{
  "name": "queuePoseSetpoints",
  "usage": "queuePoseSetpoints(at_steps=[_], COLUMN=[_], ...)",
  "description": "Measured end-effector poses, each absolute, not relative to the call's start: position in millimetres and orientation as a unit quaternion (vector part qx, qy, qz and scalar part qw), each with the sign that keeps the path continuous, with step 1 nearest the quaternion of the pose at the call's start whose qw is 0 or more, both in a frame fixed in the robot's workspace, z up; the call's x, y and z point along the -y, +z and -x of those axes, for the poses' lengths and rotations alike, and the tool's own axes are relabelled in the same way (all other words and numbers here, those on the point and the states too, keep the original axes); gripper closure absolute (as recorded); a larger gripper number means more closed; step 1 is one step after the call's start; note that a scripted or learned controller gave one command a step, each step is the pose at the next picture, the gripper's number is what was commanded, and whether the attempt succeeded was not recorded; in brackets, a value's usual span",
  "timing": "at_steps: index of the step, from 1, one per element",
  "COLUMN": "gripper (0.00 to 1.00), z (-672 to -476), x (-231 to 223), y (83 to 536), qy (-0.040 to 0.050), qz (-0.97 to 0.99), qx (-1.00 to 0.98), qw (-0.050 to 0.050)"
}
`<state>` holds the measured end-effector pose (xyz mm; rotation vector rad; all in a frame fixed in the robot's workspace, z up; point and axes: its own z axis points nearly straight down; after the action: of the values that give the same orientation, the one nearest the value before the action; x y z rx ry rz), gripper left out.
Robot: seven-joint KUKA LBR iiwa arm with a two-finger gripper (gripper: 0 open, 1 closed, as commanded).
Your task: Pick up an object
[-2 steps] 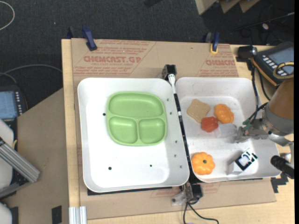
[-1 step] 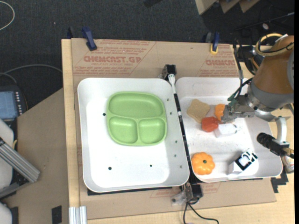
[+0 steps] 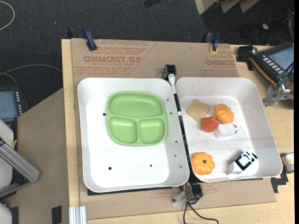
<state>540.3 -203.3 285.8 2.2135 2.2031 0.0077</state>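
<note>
Bench top (image 3: 70,125): brown board with red lettering along its far edge, bearing both bins.
Blue clamp (image 3: 88,38): on the far edge of the board, toward the left corner.
Left bin (image 3: 93,171): white and shallow, with rounded corners and a few small dark dots on its floor.
Green plate (image 3: 136,118): lies flat in the left bin, toward the far half; it has one wide compartment at the back and two smaller ones at the front.
Black strip (image 3: 178,111): runs between the two bins where their rims meet.
Right bin (image 3: 261,120): white, just beside the left bin; it holds all the small things that could be picked up.
Tan piece (image 3: 198,109): flat, bread-like, in the far left part of the right bin.
Orange pumpkin (image 3: 203,163): near the front rim of the right bin, well apart from the cluster.
Red piece (image 3: 210,124): touching the tan piece's near corner.
Yellow clamp (image 3: 215,43): on the board's far edge, behind the right bin.
Orange piece (image 3: 224,113): round, just beside the red piece.
White block (image 3: 225,130): touching the red piece, in front of the orange piece.
Black-and-white block (image 3: 245,161): near the front right corner of the right bin.
Screen device (image 3: 275,62): beyond the far right corner of the board.
Pincer: apart or together, I cannot tell.
</note>
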Motion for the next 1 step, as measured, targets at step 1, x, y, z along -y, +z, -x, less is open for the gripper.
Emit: queuePoseSetpoints(at_steps=[1], gripper=[1.00], z=[-482.3], x=[201.6], y=[141.8], qy=[-0.0037], qz=[-0.709], qx=[-0.706], qw=[-0.008])
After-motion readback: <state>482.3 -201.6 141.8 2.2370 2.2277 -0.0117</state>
